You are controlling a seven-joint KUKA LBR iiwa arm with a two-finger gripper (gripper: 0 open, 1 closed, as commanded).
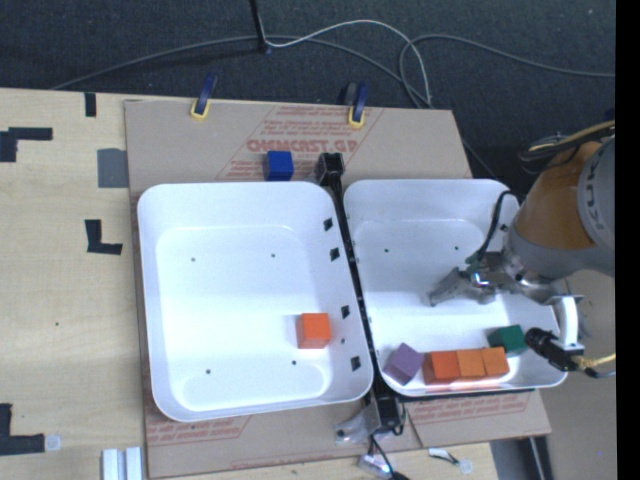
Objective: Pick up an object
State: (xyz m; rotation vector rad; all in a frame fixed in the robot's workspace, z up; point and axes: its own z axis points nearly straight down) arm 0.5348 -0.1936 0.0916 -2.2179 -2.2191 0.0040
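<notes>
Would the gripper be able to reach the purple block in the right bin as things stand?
Probably yes: the purple block lies uncovered at the orange row's end, and the gripper is above and to the right.

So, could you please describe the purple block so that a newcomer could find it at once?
Look in the right-hand white bin, along its near wall. A row of blocks lies there; the small purple block is at its left end, beside the orange blocks, and is the only purple one.

Even overhead light — bins (240,203) glare white, soft shadows, slight overall blur.
</notes>
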